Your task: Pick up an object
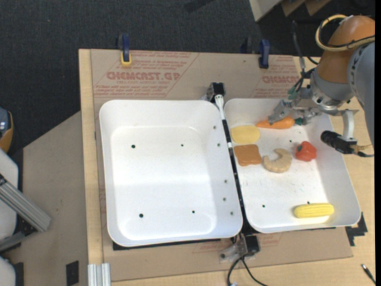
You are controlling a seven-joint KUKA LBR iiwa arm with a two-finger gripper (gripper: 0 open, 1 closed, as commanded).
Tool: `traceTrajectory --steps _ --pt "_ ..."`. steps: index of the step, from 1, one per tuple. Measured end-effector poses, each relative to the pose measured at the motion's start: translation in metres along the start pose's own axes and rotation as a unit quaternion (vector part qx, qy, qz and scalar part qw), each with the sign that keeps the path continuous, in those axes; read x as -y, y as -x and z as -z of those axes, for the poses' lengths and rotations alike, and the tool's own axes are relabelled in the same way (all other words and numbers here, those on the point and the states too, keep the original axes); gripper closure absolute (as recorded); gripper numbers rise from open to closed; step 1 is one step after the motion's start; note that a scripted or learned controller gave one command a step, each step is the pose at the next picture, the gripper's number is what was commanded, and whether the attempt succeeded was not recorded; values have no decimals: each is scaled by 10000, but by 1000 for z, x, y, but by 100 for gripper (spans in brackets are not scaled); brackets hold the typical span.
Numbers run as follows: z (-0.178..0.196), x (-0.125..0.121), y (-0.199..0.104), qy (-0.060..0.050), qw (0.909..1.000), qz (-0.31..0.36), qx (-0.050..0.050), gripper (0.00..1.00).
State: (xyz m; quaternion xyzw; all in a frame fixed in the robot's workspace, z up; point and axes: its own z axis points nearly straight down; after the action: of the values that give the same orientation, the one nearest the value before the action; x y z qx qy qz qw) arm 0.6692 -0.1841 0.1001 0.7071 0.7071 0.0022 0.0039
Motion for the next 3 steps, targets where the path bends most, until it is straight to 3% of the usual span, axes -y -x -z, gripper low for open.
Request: traceTrajectory --steps 1,2,3 --pt "14 -2 2 44 10000 -2 25 100" --pt "-14 33 10 -64 10000 -10 -11 100" --pt "84 68 43 -9 10000 -17 12 100"
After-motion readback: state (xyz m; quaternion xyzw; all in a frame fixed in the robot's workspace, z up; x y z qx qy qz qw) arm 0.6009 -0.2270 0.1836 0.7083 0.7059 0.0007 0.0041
